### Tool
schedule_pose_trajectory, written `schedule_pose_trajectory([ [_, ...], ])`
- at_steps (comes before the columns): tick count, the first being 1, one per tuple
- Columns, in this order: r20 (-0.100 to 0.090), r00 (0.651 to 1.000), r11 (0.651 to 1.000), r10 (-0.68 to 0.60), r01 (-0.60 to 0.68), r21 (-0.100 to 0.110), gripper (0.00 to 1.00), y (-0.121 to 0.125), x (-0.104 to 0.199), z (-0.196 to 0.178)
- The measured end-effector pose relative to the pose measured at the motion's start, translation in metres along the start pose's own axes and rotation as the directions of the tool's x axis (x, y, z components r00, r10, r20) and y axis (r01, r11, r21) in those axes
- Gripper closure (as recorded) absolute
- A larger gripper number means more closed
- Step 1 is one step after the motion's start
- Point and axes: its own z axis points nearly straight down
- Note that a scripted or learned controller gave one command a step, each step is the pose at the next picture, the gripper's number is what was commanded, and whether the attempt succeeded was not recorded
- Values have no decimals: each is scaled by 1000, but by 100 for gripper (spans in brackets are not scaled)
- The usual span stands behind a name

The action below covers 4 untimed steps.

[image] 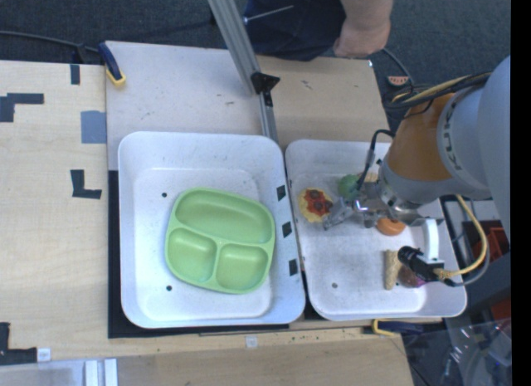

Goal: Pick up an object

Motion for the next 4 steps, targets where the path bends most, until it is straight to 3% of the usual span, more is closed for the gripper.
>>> schedule_pose_trajectory([
  [1,0,1000,1000,-2,2,-5,100,2,1,-14],
  [4,2,1000,1000,-1,1,-14,100,-4,9,-178],
])
